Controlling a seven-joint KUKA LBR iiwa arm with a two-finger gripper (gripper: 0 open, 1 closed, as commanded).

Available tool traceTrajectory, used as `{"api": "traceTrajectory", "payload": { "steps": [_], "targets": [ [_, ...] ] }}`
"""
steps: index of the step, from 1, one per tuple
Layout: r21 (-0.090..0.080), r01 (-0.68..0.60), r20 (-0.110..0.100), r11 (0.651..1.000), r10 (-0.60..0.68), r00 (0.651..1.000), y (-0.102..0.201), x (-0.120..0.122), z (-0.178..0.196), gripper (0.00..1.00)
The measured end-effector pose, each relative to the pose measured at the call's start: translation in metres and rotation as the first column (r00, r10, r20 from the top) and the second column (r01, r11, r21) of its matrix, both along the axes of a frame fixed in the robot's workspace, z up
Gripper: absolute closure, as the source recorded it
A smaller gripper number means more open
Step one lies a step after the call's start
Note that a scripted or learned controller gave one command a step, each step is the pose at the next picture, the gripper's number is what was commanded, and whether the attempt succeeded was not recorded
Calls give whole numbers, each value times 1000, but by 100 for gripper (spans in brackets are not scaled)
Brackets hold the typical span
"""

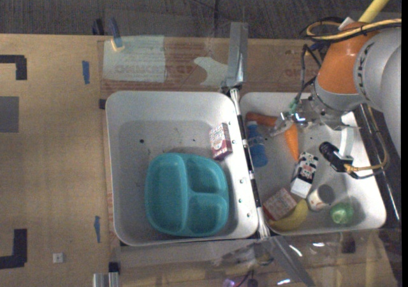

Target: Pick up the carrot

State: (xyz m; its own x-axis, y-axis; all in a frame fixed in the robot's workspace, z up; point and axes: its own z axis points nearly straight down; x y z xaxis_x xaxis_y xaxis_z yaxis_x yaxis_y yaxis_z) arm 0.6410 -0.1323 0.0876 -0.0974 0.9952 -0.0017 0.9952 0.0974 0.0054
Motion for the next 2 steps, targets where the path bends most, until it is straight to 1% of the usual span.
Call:
{"api": "traceTrajectory", "payload": {
  "steps": [1,2],
  "targets": [
    [-4,0,8,1000,0,1000,-1,2,13,100],
    [0,154,-2,988,-154,988,45,27,98,100]
  ]
}}
